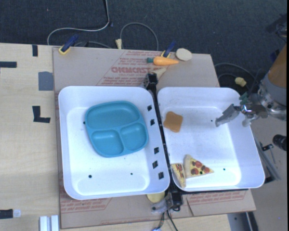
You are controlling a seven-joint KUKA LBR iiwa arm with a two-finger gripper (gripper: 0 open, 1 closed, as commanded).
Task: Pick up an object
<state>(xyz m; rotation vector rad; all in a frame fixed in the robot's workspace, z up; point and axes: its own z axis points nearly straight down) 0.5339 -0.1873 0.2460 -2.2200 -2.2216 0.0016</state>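
Hovering at the right bin's edge

My gripper [227,115] hangs spread and empty; descending here risks missing the pizza slice [197,167] and bread piece [173,121].

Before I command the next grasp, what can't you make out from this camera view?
- End effector: small and blurred; finger state unreadable.
- Arm: cut off by right edge.
- Yellowish item: tucked under the bins' front rims.
- Item beside pizza slice: against the right bin's wall, identity unclear.
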